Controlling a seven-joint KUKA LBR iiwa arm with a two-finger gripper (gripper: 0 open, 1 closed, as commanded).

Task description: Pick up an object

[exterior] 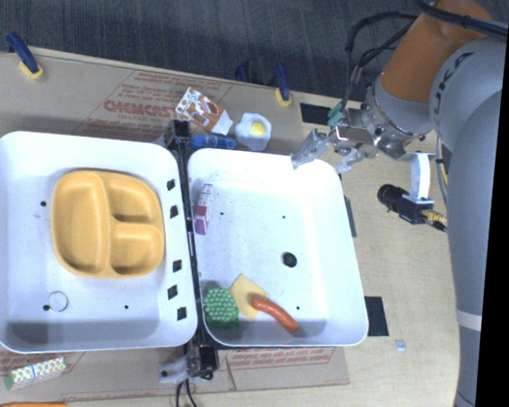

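I see my gripper [327, 151] up at the far right corner of the right bin [324, 213], hanging just over its rim. Its 2 fingers [309, 148] are apart, and nothing sits between them.

The things I could pick up are all well away from the jaws, down at the near edge of that same bin. There is a green bumpy toy [221, 305] in the near left corner. Right beside it lies a yellow wedge [248, 292], and an orange carrot [273, 313] lies across the wedge, touching it. A small pink and white packet [203, 208] lies against the left wall of this bin, nearer to the jaws than the toys but still apart from them.

Far off to the left of the jaws is the left bin [26, 187], with 1 yellow tray [107, 222] in it.

Just left of the jaws, outside the bins, a yellow and white egg toy [256, 129] sits on the cardboard [88, 86], next to a blue thing [212, 140] and a small printed box [197, 107]
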